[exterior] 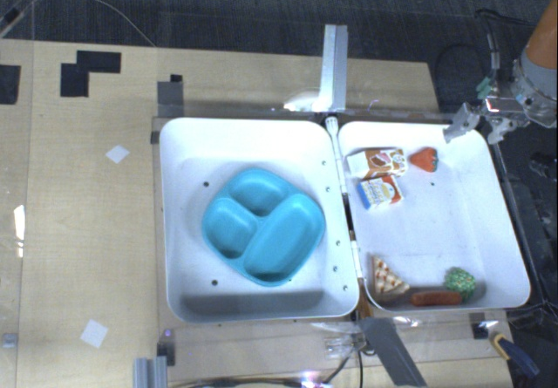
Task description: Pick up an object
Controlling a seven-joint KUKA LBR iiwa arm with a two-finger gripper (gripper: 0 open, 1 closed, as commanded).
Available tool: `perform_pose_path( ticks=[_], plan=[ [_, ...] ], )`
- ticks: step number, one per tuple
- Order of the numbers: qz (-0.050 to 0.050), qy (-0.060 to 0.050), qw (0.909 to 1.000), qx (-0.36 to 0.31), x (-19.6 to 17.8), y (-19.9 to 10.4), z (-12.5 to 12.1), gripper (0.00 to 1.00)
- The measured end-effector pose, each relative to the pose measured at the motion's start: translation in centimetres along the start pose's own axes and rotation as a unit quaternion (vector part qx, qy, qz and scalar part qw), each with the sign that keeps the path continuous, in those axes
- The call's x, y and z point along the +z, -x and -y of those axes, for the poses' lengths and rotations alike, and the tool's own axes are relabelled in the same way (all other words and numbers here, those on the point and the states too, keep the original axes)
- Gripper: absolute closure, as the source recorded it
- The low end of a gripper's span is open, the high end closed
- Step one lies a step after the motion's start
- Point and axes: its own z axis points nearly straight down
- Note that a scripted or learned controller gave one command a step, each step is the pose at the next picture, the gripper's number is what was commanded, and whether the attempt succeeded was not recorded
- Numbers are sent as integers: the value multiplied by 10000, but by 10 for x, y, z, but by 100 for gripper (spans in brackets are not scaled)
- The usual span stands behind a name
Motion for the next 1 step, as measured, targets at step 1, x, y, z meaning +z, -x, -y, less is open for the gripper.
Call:
perform_pose_path(
  ticks=[1],
  plan=[
    [2,6,9897,-1433,46,-22,-21,0]
  ],
)
